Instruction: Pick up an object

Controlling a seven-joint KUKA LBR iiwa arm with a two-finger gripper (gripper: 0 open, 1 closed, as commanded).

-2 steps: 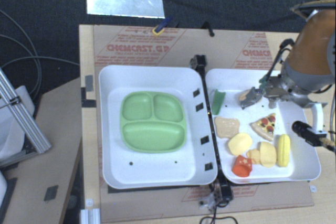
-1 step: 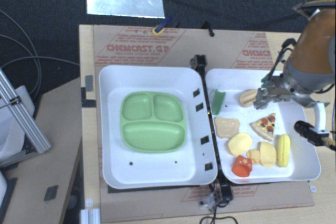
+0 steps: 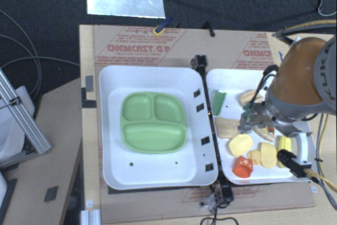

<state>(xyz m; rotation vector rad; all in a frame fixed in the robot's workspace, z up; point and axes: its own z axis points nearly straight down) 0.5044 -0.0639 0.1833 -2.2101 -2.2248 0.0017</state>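
The right bin (image 3: pixel 227 77) holds several toy foods: a green piece (image 3: pixel 218 101), a tan flat piece (image 3: pixel 227 127), a yellow round piece (image 3: pixel 240 144), a red piece (image 3: pixel 243 166), pale yellow pieces (image 3: pixel 265 155), a tan piece (image 3: pixel 247 97) at the back and a yellow piece (image 3: pixel 284 143) under the arm. My gripper (image 3: pixel 248 123) hangs low in this bin, just right of the tan flat piece and above the yellow round one. The wrist hides its fingers.
The left bin (image 3: pixel 110 113) holds a green divided plate (image 3: pixel 154 122). A black clip strip (image 3: pixel 206 118) runs down the rim between the bins. The arm's orange band (image 3: pixel 303 74) and grey wrist cover the right bin's right side.
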